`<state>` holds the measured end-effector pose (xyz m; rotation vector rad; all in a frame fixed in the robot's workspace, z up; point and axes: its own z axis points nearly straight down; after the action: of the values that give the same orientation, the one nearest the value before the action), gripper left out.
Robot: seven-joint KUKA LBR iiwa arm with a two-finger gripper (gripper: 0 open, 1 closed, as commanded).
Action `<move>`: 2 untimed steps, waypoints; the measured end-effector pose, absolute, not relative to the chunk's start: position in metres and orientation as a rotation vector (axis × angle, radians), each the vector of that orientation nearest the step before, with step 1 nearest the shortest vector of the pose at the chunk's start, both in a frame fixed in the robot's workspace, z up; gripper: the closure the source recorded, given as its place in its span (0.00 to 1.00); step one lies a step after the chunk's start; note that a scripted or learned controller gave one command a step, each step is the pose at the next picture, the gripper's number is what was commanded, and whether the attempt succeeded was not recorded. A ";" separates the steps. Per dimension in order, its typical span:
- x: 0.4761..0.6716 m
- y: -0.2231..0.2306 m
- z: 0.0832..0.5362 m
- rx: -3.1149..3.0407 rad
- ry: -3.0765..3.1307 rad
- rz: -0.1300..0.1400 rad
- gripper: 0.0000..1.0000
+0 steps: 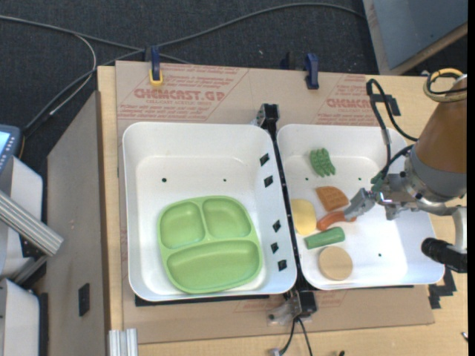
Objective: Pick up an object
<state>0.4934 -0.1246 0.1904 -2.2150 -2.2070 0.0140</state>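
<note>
The right bin (386, 254) holds several small toy foods. A knobbly green piece (321, 162) lies at the back, with an orange-brown slab (332, 196) in front of it. Nearer are a yellow lump (303, 216), a red-orange stick (330, 219), a green cylinder (324, 237) and a tan disc (335, 262). My gripper (358, 205) reaches in from the right and hangs low over the bin. Its tip sits right next to the right end of the red-orange stick and beside the orange-brown slab. No object is visibly held in it.
The left bin (141, 169) holds a green divided plate (211, 242) in its front half. A black divider with clips (276, 191) runs between the bins. Clamps (155, 64) and cables lie along the back of the cardboard-covered bench.
</note>
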 end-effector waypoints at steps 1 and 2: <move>0.497 -0.124 0.197 -2.219 -2.220 0.001 0.00; 0.499 -0.121 0.154 -2.218 -2.216 0.003 0.00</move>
<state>0.4990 -0.1208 0.1545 -2.2177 -2.2163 0.0033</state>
